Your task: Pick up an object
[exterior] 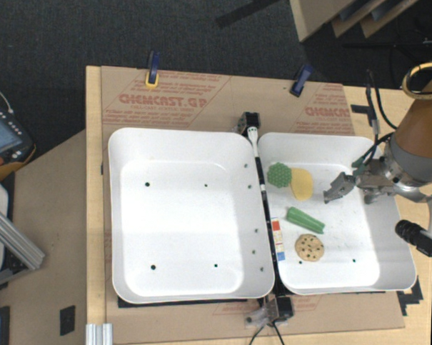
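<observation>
Just left of the fingers, yellow piece

Two bins sit side by side on the bench, touching along their inner rims. The left bin lies at nine o'clock from the right bin. My claw hangs over the right bin, toward its three o'clock side. In that bin, the ball touches the lemon, which lies at its three o'clock. The bar lies at six o'clock from the lemon, and the cookie at six o'clock from the bar.
</observation>
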`<state>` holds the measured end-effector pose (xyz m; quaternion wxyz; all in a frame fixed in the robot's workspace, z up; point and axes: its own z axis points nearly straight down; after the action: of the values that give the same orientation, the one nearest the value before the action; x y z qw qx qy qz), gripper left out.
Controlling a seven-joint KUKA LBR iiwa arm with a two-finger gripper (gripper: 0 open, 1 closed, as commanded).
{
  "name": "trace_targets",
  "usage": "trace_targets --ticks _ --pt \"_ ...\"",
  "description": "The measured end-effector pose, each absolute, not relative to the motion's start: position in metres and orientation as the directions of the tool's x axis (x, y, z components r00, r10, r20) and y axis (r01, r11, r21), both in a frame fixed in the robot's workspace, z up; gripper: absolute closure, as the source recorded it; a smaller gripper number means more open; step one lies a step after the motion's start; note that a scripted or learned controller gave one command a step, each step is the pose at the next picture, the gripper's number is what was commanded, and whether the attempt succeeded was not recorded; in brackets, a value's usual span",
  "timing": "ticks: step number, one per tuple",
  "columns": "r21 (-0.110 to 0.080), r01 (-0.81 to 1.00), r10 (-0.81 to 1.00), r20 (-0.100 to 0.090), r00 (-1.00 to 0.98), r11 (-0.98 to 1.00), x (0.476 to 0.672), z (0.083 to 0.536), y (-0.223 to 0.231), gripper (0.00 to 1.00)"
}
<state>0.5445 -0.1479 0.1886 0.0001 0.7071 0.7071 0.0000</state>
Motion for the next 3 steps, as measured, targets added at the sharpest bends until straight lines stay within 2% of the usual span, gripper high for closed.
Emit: trace_targets --ticks 1,2,3 --pt "-0.007 1.000 1.000 0.002 0.005 -0.005 0.475 0.179 -0.162 0.00" --pt "0.020 1.000 1.000 -0.010 0.001 -0.001 0.481 0.370 -0.201 0.00" --pt "0.006 1.000 1.000 -0.004 -0.001 0.001 0.480 0.371 -0.198 1.00"
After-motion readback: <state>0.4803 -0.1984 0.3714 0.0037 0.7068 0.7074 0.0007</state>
